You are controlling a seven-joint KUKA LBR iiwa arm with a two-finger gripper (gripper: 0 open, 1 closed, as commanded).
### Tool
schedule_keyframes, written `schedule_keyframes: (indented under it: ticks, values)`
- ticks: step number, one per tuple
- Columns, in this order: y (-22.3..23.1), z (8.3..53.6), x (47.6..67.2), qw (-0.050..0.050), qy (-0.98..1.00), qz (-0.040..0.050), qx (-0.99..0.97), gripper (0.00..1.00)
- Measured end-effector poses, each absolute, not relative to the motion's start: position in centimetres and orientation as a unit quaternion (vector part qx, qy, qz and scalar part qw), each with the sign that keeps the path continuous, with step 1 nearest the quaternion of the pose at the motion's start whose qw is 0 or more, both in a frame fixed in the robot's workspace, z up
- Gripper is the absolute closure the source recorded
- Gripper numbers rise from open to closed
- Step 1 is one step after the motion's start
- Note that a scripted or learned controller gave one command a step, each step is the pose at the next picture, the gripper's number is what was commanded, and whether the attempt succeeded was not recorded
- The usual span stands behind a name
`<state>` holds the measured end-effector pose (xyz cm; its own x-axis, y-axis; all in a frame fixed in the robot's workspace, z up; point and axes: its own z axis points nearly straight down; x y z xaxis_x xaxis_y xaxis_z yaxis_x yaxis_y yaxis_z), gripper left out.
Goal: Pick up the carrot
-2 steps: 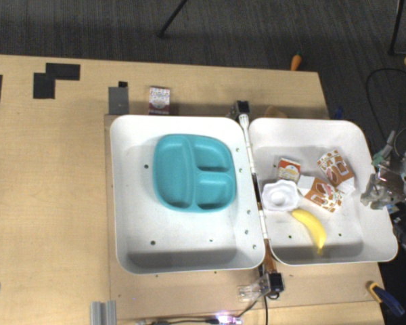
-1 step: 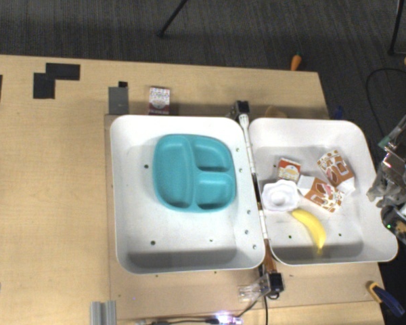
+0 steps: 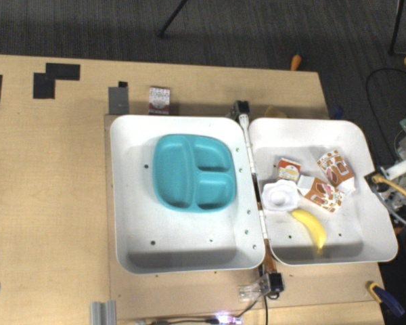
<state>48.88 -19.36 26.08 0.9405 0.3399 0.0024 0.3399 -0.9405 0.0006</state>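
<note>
Two white bins are set side by side on the bench (image 3: 47,202), so that things can be taken from one and put in the other. The left bin (image 3: 132,239) is taken up by a teal divided plate (image 3: 193,171), laid flat near its middle. The loose things are gathered in the right bin (image 3: 367,225) and crowded toward its left wall: a banana (image 3: 311,227) near the front edge, a white cup (image 3: 279,196) just beside the left wall, a small carton (image 3: 288,169) behind it, and two brown-and-white packets (image 3: 330,179) lying toward the middle, touching or overlapping.

Where the carrot lies cannot be told. A small orange object (image 3: 296,61) is seen past the far edge of the bench, but it is too small to be identified. It is judged possible that the carrot is covered by the packets.

Whether the gripper is spread or pressed together cannot be told. The task is judged not yet begun, and the carrot would first have to be found.
</note>
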Motion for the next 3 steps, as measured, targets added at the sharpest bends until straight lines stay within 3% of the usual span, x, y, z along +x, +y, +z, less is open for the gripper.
schedule_keyframes:
  ticks: [1,2,3]
  values:
    - [-19.4,26.0,48.9,0.000,0.174,0.0006,0.985,0.00]
    - [-19.4,26.0,48.9,0.000,0.174,0.0006,0.985,0.00]
    - [-19.3,30.8,48.8,0.001,0.119,0.0018,0.993,0.00]
